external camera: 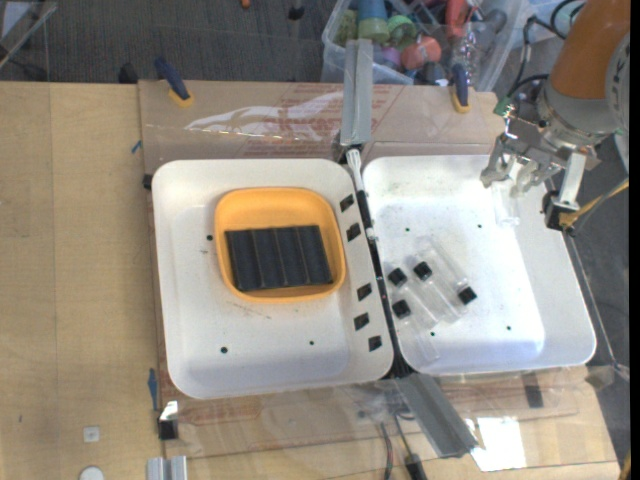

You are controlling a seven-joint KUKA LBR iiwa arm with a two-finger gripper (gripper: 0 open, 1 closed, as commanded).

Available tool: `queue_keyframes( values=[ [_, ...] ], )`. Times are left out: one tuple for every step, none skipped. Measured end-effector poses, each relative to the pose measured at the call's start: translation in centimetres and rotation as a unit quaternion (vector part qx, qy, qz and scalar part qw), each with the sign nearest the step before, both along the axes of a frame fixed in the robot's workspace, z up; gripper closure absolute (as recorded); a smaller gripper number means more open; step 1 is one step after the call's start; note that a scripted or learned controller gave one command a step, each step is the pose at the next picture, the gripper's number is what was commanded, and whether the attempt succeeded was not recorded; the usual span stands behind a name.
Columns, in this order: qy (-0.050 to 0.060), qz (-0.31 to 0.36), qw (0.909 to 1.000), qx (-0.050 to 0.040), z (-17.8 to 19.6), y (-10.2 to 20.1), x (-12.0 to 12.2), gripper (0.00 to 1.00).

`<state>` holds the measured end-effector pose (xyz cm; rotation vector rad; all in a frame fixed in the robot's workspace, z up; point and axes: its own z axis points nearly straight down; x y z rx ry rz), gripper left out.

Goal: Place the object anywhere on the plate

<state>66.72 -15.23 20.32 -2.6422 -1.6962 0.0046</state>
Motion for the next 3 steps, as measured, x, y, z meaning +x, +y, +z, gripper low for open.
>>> queue_keyframes(
  values=[
    [-0.003, 0.087, 0.9962, -0.0006, 3.2, 1.0, 0.0, 1.0],
    [-0.003, 0.207, 0.9783, -0.0006, 4.8, 0.7, 0.0, 1.0],
    [-0.003, 0.211, 0.9776, -0.0005, 10.7, -6.6, 0.0, 1.0]
  ],
)
